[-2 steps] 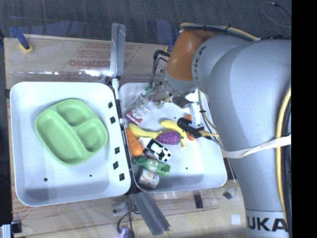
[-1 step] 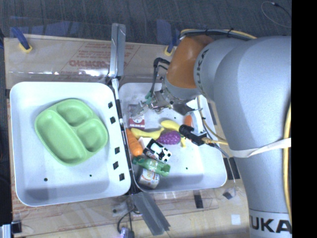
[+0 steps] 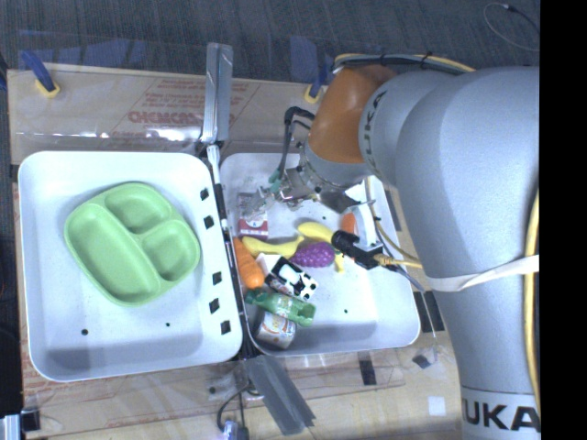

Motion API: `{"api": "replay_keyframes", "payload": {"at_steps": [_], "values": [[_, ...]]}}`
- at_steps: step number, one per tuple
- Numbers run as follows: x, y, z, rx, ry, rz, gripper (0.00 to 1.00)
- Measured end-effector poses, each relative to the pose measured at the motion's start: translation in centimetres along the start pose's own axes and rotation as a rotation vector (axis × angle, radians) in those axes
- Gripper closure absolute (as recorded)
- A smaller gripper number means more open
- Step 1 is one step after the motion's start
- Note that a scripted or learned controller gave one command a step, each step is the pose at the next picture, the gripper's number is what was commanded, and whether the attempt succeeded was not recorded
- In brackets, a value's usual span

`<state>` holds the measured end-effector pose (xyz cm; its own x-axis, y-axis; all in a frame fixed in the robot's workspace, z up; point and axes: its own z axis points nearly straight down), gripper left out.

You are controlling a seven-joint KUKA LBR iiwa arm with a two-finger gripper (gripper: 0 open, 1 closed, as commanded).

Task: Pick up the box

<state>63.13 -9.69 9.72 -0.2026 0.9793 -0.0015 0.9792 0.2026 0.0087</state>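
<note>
A small red and white box [image 3: 253,226] lies in the right bin [image 3: 394,324], close to its left wall. My gripper [image 3: 282,187] hangs over the back of that bin, a little behind and to the right of the box. The box is apart from the gripper and nothing shows in its grasp. The grey arm with its orange band [image 3: 341,122] comes in from the right and hides the bin's right back corner.
Beside the box lie a yellow banana [image 3: 273,244], purple grapes [image 3: 315,255], an orange carrot [image 3: 248,267], a black-and-white carton [image 3: 295,280] and a green-topped jar [image 3: 276,324]. The left bin [image 3: 41,246] holds a green divided plate [image 3: 133,241].
</note>
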Motion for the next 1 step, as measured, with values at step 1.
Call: {"api": "replay_keyframes", "payload": {"at_steps": [1], "values": [[0.00, 0.00, 0.00, 0.000, 0.000, 0.000, 0.00]]}}
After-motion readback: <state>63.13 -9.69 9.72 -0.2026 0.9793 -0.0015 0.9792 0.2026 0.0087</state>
